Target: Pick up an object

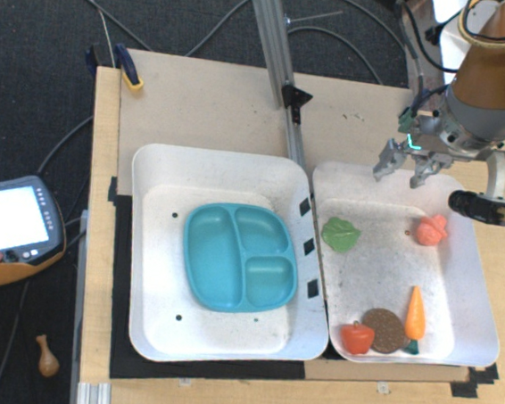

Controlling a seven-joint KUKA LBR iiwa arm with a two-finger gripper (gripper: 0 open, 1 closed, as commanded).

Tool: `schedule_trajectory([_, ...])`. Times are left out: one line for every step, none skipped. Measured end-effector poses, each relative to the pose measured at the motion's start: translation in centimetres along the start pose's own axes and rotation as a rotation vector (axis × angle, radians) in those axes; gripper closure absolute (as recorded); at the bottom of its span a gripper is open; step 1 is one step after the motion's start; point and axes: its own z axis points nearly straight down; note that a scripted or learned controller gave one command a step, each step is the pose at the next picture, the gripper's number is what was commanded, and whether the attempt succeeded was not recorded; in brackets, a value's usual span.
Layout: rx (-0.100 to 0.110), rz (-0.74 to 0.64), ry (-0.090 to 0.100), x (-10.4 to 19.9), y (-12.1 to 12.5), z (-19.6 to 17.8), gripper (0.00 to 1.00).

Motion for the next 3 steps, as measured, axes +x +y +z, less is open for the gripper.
schedule_trajectory([-0.002,0.000,0.000,0.0,0.0,-0.1,0.00])
schedule_trajectory([0.004,0.002,0.000,-0.8,-0.3,4.6,0.00])
schedule_trajectory([0.004,0.000,0.000,-0.3,-0.5,9.0,0.00])
